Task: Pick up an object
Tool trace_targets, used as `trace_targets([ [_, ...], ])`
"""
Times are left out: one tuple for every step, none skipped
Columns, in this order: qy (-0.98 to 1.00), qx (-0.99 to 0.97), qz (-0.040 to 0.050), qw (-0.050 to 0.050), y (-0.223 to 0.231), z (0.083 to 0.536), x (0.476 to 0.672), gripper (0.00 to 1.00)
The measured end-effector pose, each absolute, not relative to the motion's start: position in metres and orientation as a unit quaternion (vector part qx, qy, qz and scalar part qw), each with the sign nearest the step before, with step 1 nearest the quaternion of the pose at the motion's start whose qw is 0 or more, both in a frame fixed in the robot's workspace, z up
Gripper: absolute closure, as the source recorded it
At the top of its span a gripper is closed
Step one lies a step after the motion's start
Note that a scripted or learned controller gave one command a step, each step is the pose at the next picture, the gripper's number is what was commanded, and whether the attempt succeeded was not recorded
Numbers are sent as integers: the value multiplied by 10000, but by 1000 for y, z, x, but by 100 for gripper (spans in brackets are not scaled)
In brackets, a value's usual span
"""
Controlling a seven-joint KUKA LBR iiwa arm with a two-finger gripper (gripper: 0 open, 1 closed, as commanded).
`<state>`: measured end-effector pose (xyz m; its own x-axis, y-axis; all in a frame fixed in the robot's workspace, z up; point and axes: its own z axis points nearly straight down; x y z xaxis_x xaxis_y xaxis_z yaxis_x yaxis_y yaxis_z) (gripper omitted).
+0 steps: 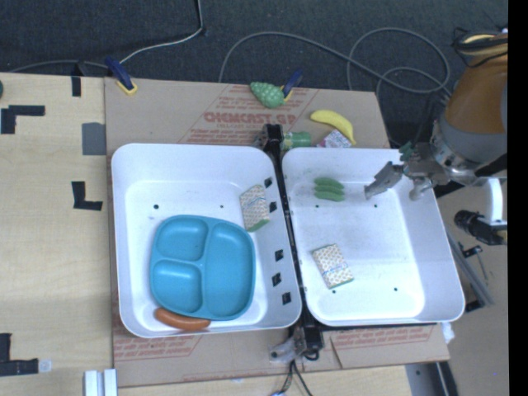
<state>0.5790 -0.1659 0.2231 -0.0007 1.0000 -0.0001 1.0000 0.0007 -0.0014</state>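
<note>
Left bin (pixel 132 221): a blue divided plate (pixel 202 266) lies flat with an orange sausage (pixel 181 320) at its lower edge, and a small patterned packet (pixel 255 207) leans at the right wall. Right bin (pixel 429 254): a green piece (pixel 329 189) lies near the upper left and a second patterned packet (pixel 332 266) lies lower down. The gripper (pixel 398 184) hangs over the right bin's upper right area, fingers apart and nothing between them, well apart from the green piece; a banana (pixel 333 124) lies on the cardboard (pixel 206 114) behind the bins.

Left bin (pixel 132 221) holds a tray (pixel 202 266), sausage (pixel 181 321) and packet (pixel 256 206); right bin (pixel 429 287) holds a pod (pixel 329 189) and another packet (pixel 332 265).
</note>
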Motion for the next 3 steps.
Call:
trace_targets([
  [-7081,-7061,-18,-13,-107,86,651,0],
  [-7081,-7061,-5,-9,-110,86,669,0],
  [-7085,-7057,0,-12,-110,96,669,100],
])
